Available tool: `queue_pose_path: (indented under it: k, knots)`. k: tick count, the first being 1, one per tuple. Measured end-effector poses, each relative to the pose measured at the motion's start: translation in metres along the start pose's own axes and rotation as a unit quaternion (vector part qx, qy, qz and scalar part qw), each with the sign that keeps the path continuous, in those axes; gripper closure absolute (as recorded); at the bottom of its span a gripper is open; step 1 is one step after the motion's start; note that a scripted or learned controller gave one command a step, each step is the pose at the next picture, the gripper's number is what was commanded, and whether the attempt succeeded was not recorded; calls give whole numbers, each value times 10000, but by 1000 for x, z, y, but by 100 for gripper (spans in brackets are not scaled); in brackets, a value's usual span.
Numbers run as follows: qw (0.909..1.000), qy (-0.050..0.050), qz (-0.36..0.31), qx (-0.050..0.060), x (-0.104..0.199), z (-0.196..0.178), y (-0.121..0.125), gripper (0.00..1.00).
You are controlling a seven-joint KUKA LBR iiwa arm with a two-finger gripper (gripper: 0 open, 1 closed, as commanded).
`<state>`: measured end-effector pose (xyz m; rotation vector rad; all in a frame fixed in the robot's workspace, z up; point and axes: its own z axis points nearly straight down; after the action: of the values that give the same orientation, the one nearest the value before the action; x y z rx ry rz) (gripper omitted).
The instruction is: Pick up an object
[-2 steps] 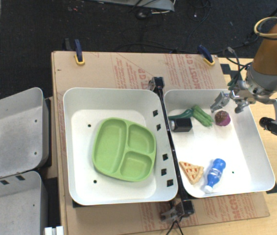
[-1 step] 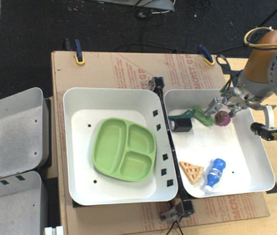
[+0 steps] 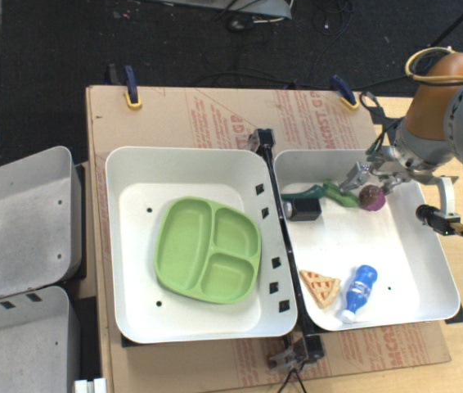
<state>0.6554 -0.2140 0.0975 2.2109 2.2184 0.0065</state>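
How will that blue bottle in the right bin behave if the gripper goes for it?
The blue bottle lies on its side on the bin's smooth floor, so it will probably roll if nudged. It looks like small, light plastic and may skid. Its rounded body could slip between fingers; the waffle slice close beside it may get bumped.

I work under bright, even overhead light: white bins glare slightly, shadows soft, focus mostly sharp.

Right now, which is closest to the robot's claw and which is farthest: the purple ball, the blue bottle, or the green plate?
From the gripper:
1. Purple ball, just below it, right bin's back.
2. Blue bottle, right bin's front.
3. Green divided plate, left bin.
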Motion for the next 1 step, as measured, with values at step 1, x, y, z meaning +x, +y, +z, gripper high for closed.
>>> queue_pose_path:
  k: [1]
  knots:
    - [10000,2,-13,-26,1,-12,2,100]
